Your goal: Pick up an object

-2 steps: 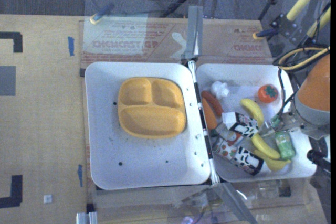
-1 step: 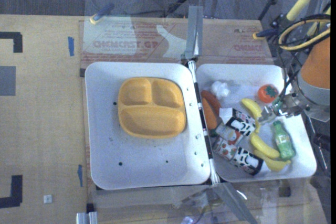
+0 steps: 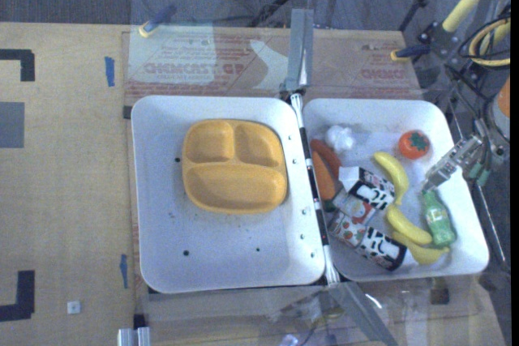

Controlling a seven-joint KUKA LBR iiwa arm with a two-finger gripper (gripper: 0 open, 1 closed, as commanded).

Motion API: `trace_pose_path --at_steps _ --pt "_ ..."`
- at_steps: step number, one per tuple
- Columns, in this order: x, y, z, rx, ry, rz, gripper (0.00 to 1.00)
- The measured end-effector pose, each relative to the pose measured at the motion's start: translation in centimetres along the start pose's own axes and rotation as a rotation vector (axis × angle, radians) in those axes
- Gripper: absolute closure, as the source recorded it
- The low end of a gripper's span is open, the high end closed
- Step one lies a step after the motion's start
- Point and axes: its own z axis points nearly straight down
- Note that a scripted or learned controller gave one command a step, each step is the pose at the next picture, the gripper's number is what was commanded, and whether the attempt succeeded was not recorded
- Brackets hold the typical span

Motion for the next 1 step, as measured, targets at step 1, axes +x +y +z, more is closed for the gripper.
trace_pose_path --at_steps 1 --pt "0.00 -0.01 0.00 0.000 0.000 0.000 0.00"
